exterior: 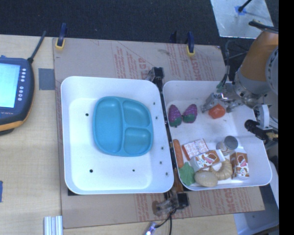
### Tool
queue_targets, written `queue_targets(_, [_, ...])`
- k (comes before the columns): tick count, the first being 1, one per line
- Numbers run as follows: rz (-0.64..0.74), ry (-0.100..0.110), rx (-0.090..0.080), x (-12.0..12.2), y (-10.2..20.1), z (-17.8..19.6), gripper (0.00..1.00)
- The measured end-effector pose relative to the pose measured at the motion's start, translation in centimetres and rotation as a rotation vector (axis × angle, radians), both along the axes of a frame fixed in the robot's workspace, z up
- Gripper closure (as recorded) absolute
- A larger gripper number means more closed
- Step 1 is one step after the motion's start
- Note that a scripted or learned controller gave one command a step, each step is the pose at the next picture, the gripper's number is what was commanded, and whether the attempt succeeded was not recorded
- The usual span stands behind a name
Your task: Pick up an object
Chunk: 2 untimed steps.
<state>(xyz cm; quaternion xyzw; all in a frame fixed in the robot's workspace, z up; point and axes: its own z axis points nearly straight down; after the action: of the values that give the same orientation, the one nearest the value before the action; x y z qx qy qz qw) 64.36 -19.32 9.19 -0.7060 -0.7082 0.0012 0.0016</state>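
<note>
Gripper (218, 103) seen low in right bin (264, 180), fingers pinching orange-red object (217, 112); blue tray (122, 126) lies in left bin (68, 131).

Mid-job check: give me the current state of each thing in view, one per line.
gripper: low in the right bin, jaws around the orange-red object.
orange-red object: on the bin floor, between the jaws.
blue divided plate: lying flat in the left bin.
two purple toy fruits: side by side, apart from the gripper.
small cartons and toy food: piled at the near edge of the right bin.
</note>
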Motion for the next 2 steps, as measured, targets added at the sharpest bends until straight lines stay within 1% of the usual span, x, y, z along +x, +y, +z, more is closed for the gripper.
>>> queue_targets(1, [0.002,-0.001,-0.001,0.9,3.0,0.0,0.00])
queue_targets(2, [0.000,0.000,-0.002,-2.3,4.7,0.0,0.00])
